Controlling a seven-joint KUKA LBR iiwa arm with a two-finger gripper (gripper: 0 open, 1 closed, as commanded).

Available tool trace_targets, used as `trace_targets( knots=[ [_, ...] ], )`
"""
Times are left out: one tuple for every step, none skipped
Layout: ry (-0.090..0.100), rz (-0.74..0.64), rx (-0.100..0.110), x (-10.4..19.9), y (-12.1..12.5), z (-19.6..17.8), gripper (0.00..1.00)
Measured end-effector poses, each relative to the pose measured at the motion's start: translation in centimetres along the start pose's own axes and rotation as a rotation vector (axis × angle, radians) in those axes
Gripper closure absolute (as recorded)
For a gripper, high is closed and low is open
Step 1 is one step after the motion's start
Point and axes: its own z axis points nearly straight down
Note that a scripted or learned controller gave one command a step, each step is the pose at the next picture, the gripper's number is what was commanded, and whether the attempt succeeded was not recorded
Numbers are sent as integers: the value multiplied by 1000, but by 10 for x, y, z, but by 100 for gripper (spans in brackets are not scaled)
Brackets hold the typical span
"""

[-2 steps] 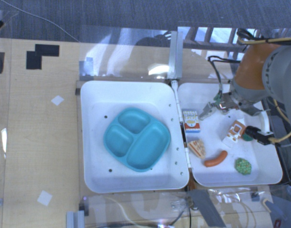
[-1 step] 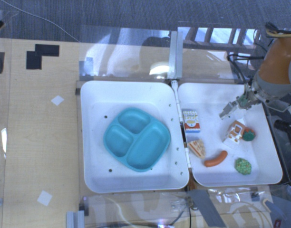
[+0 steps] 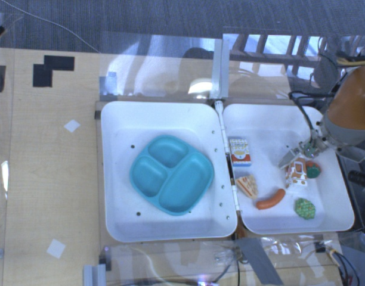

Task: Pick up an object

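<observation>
Gripper [image 3: 300, 154] sat directly over the small carton [image 3: 296, 173], which lay at its 6 o'clock, long axis 12–6. Couldn't tell finger opening or any hold.

1. Small box [image 3: 240, 151] in the right bin [image 3: 266, 127], by the divider: there's printing on its face, red and blue patches, but the lettering is too small to read.
2. White-and-orange carton [image 3: 296, 173] under the gripper [image 3: 302, 155]: coloured markings on it, no word or number legible.
3. Black block shapes [image 3: 51, 69] on the bench [image 3: 45, 159], top left: plain marks, no characters.
4. So, no readable text, brand or number anywhere.
</observation>
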Motion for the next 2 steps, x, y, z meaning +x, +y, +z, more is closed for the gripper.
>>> trace_targets(
  knots=[
    [-1,-3,-9,2,6,-13,100],
    [1,-4,-1,67,29,-118,100]
  ],
)
